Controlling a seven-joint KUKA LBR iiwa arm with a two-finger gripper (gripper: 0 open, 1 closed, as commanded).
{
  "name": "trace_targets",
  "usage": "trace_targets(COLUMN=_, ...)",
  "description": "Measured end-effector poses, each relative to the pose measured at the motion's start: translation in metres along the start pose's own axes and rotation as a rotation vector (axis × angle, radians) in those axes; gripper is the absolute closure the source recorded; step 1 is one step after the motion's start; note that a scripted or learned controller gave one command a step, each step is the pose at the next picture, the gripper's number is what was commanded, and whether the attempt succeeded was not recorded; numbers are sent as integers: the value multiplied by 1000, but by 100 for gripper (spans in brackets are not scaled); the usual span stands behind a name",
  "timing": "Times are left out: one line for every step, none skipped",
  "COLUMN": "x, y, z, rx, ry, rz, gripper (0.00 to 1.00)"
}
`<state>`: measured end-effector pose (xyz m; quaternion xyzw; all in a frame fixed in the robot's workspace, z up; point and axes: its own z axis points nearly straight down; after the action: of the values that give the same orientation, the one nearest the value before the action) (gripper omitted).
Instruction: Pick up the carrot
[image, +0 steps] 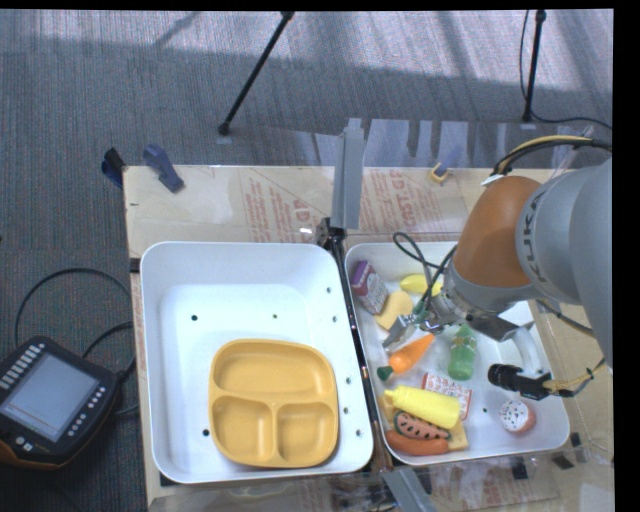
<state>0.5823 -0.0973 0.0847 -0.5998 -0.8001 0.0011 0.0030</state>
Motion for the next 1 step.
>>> trace_targets(x=-1, y=-1, z=-7, rx=4, ry=3, rz=4, gripper=100)
